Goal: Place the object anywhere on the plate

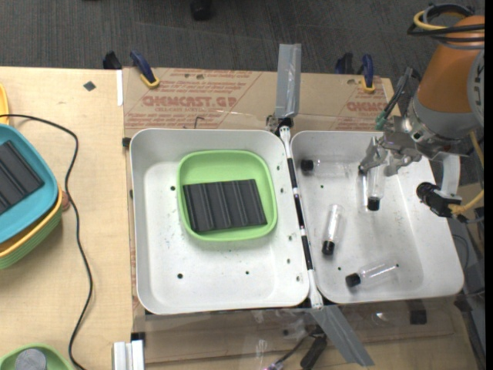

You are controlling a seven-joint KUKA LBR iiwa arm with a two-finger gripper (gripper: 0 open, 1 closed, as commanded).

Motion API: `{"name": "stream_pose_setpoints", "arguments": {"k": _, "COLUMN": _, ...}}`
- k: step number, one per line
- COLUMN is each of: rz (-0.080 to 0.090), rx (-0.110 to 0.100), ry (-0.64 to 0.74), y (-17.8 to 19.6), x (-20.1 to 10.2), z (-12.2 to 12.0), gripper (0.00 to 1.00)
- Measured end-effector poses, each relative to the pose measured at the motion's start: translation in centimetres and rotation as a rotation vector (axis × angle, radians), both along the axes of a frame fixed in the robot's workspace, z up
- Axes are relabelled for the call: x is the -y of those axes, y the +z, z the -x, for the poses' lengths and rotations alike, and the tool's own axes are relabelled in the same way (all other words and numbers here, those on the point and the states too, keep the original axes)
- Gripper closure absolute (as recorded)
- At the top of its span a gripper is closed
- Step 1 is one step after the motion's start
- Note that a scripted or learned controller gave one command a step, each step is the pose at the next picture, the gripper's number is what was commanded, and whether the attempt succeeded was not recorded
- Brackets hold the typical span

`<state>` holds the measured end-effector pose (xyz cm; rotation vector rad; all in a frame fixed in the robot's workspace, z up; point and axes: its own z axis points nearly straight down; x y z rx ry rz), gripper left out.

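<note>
Vials lie in the right bin [431,280], clear tubes with black caps. One vial [371,188] hangs nearly upright in the view, its long axis running top to bottom and its black cap at the lower end; its upper end sits between the fingers of the gripper [375,164], which are pinched onto it. A second vial [331,229] lies near the bin's middle, long axis close to vertical with a slight lean, cap toward the bottom. A third vial [371,274] rests near the bin's lower edge, long axis nearly horizontal, cap pointing left. A small black cap [306,164] sits alone near the bin's upper left corner. The left bin [154,284] holds the green plate [226,195], square with rounded corners, and a dark ribbed pad [225,205] lies on it. The arm [454,75] reaches in from the right.
</note>
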<state>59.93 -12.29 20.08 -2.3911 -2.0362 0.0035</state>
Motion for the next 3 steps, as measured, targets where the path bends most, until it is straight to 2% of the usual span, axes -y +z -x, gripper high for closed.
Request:
{"name": "stream_pose_setpoints", "arguments": {"k": 1, "rz": 0.000, "rx": 0.000, "ry": 0.000, "y": 0.0, "x": 0.0, "z": 0.0, "gripper": 0.00}}
{"name": "stream_pose_setpoints", "arguments": {"k": 2, "rz": 0.002, "rx": 0.000, "ry": -0.156, "y": 4.4, "x": 2.2, "z": 1.7, "gripper": 0.00}}
{"name": "stream_pose_setpoints", "arguments": {"k": 3, "rz": 0.001, "rx": -0.001, "ry": -0.241, "y": 6.5, "x": 1.2, "z": 3.6, "gripper": 0.00}}
